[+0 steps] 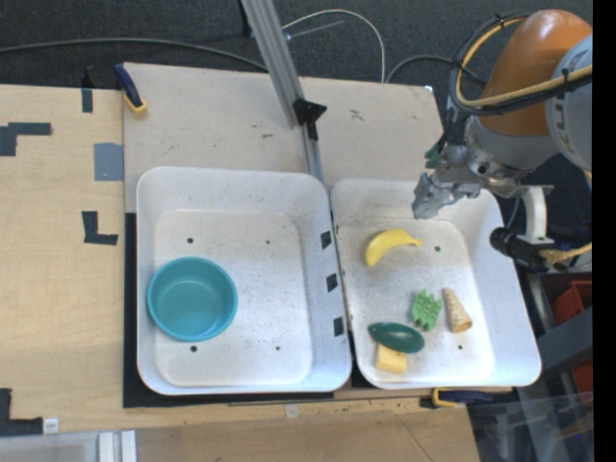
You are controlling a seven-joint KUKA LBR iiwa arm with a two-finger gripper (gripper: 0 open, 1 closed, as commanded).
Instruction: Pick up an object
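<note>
In the right bin (500,354) lie a yellow banana (388,244), a small green ridged toy (425,309), a tan cone-shaped piece (455,311), a dark green oval object (397,336) and a yellow block (390,360) just under it. My gripper (431,201) hangs over the far part of the right bin, a little beyond and to the right of the banana. Nothing shows between it and the bin floor.
A teal bowl (192,298) sits in the near left corner of the left bin (231,191). A slanted metal pole (279,56) rises behind the bins, with a black bracket at its base. Cables run across the dark floor at the back.
</note>
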